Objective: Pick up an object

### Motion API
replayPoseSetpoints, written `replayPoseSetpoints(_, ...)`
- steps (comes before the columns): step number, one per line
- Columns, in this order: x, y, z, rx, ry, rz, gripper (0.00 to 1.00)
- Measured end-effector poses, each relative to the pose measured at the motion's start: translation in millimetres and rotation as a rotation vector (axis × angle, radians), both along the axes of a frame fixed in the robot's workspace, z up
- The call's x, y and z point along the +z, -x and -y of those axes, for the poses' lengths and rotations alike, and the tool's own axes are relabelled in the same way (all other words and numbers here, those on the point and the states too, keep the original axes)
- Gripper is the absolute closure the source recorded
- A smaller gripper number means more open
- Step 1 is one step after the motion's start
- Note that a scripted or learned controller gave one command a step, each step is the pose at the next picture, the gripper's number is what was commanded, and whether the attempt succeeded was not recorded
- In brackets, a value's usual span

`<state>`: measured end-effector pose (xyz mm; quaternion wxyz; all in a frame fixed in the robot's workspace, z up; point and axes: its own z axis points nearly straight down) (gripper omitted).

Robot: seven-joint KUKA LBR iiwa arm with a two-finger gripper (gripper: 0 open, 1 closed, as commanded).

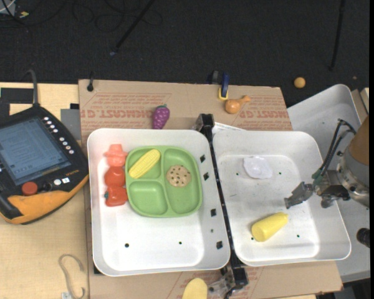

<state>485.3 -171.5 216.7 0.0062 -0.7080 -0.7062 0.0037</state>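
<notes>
So the right white plastic bin (pixel 237 242) has a stubby yellow cylinder-shaped block (pixel 269 227) lying on its side near the front edge, and a small clear crumpled plastic lid thing (pixel 257 167) sits further back, toward the bin's rear edge. The robot's dark metal hand (pixel 297 197) comes in over the bin's right edge and hangs just up and right of the yellow block, close but not touching as far as I can see. Honestly can't tell how the hand is set, it's too dark and small.

The left white plastic bin (pixel 149 254) carries a green three-section plastic tray (pixel 151 202) near its back edge, with a yellow toy corn cob (pixel 143 162) in the back-left section and a round chocolate-chip cookie (pixel 178 176) in the back-right one. An orange-red toy figure (pixel 115 176) lies right against the tray's left side.

Off the bins, a purple toy grape bunch (pixel 160 116) sits on the cardboard behind, and a teach pendant with a screen (pixel 28 157) rests on the counter's left.
</notes>
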Motion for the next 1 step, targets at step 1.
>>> replayPoseSetpoints(1, 5.8, -2.5, 0.4, 0.002, 0.002, 0.011, 0.00)
